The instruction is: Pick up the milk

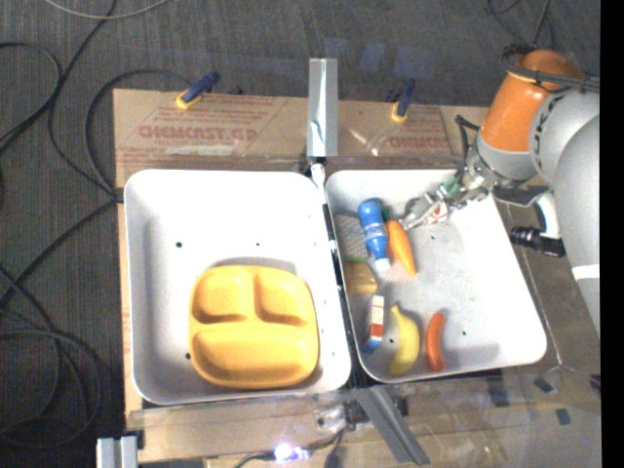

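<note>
1. Bins sit side by side on the bench: the left bin (146, 261) carries a yellow divided tray (255, 326) toward its near side, the right bin (507, 310) holds the loose goods.
2. Gripper (429, 207) hangs over the far part of the right bin, just right of a blue bottle (371, 228) and a carrot (401, 247); its fingers appear spread with nothing between them.
3. Milk, a small white carton (376, 322) with red and blue marks, lies close to the right bin's left wall, near the front edge.
4. A banana (404, 339) lies just beside the carton's right side, and a red pepper (435, 340) sits a little farther right.
5. A brownish item (361, 278) rests against the left wall between the bottle and the carton.
6. Bare white floor spreads across the right bin's right half, from the gripper toward the near rim.
</note>
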You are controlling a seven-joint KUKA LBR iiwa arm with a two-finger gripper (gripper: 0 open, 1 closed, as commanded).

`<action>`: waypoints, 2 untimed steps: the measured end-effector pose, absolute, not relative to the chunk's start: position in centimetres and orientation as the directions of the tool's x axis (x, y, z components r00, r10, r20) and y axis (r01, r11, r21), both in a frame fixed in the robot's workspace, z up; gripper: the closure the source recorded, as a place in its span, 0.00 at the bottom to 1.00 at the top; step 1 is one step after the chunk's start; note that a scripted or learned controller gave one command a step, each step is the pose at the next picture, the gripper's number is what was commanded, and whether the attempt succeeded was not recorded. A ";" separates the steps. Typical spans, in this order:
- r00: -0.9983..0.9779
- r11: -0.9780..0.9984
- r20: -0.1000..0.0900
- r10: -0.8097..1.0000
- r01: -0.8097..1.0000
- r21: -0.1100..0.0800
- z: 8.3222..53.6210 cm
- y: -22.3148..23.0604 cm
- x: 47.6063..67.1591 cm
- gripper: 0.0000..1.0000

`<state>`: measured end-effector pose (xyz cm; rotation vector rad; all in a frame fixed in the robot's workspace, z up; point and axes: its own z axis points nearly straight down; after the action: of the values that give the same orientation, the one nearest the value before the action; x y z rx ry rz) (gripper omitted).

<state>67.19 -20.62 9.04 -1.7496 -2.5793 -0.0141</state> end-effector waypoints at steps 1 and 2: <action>-0.469 0.469 0.001 0.883 0.883 0.010 8.9 -21.4 62.1 0.00; -0.552 0.552 -0.003 0.834 0.834 0.000 14.5 -22.2 62.5 0.00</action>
<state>62.50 -22.19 14.52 -1.4890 -2.7694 0.0022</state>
